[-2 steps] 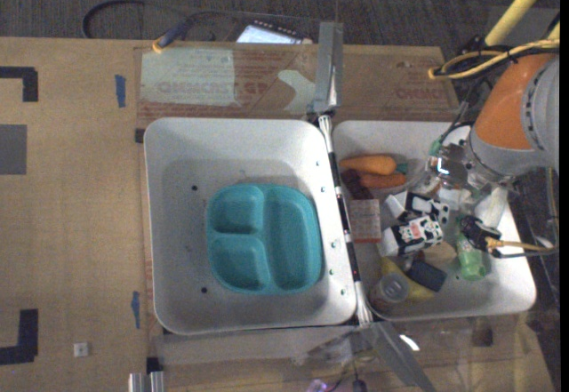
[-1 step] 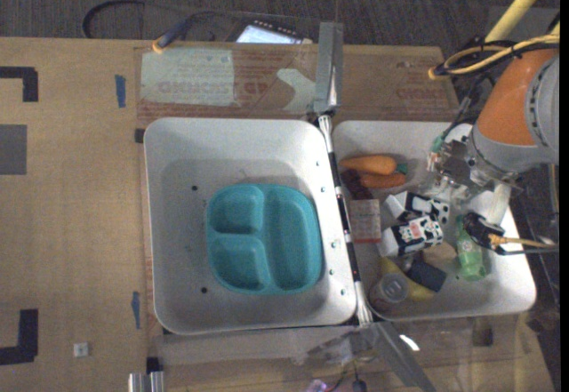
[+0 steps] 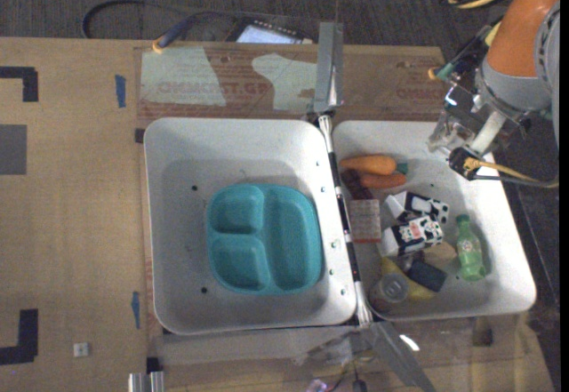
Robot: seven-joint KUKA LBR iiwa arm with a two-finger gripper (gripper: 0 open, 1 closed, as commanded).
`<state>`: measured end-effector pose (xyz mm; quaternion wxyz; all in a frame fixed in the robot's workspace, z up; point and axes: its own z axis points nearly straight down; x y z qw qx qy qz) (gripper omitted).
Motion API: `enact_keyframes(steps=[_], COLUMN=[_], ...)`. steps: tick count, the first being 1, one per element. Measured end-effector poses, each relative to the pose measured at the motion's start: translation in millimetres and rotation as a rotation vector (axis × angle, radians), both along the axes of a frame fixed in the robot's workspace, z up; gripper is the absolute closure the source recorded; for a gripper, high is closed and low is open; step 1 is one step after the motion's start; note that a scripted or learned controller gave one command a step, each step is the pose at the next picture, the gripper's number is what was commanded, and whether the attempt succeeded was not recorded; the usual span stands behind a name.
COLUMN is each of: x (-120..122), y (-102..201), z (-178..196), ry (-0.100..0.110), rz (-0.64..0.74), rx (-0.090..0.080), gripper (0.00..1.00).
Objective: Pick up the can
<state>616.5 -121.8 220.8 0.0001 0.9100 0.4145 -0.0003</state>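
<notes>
The can [image 3: 388, 292] is grey with a round metal top. It stands in the near left corner of the right bin [image 3: 511, 230], pressed against a yellow banana [image 3: 411, 277] and a dark block [image 3: 428, 276]. My gripper [image 3: 452, 146] hangs over the bin's far right part, near its back rim and well away from the can. The grey arm with its orange band [image 3: 524, 48] reaches in from the upper right.
The right bin also holds two carrots [image 3: 375, 165], a flat reddish box [image 3: 364, 220], a cow-patterned milk carton [image 3: 414, 233] and a green bottle [image 3: 468, 250]. A teal divided plate [image 3: 264, 237] lies in the left bin [image 3: 178, 159]. A yellow cable [image 3: 507, 172] loops beside the gripper.
</notes>
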Motion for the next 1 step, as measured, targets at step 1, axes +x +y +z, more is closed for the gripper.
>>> enact_keyframes(steps=[1], x=[24.0], y=[-38.8], z=[-63.8], ry=[0.024], rz=[-0.033], rx=[0.008], gripper=[1.0])
